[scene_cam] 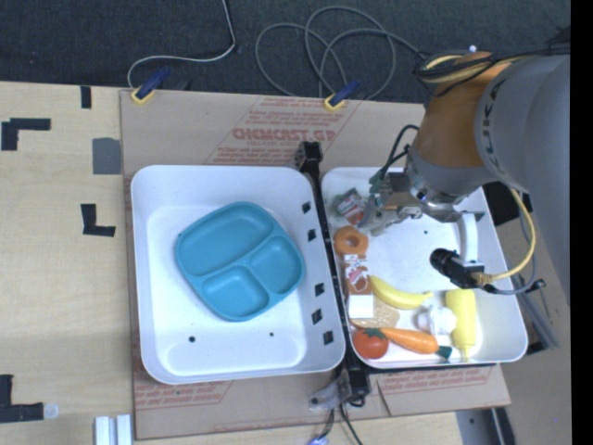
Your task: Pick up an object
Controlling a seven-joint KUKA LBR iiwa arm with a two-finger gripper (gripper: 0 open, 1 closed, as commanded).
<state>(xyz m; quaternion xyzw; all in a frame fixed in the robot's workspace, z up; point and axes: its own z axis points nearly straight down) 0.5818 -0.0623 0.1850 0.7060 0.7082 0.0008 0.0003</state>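
Note:
The right white bin [500,336] holds several toy foods. A brown donut [350,241] lies near its left wall, with a small grey and red piece [347,202] behind it. A yellow banana [400,295] lies in the middle. An orange carrot [408,340] and a red tomato [371,343] sit at the front, and a yellow corn cob [462,321] is at the front right. My gripper [382,213] hangs low over the bin's back left part, just right of the donut. I see no object between its fingers.
The left white bin [153,248] holds a blue sectioned plate [239,260]. A black divider [321,248] runs between the bins. Cables [315,54] lie on the dark floor behind the bench. The arm's grey and orange body [463,128] covers the right bin's back right corner.

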